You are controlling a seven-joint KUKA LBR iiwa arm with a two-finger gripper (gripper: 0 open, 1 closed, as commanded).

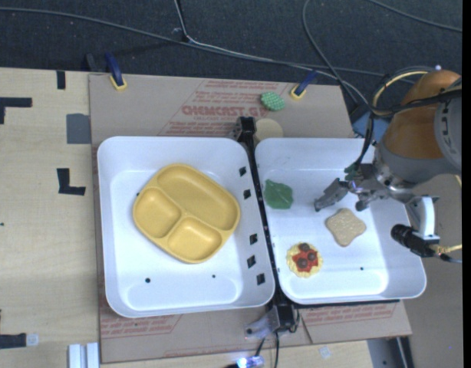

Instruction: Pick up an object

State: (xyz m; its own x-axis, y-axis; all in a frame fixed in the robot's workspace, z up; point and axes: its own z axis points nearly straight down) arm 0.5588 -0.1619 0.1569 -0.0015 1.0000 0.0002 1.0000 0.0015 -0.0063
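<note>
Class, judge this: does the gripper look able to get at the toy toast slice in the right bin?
Probably yes. The gripper hovers just up-left of the toast slice, which lies flat with bare bin floor around it; the small pizza lies apart.

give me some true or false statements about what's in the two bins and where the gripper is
1. The yellow tray lies in the left bin. True.
2. The green piece lies in the left bin. False: it lies in the right bin, near the divider.
3. The gripper is over the right bin. True.
4. The toast is held between the fingers. False: it lies on the bin floor below the gripper.
5. The pizza touches the toast. False: they lie apart.
</note>
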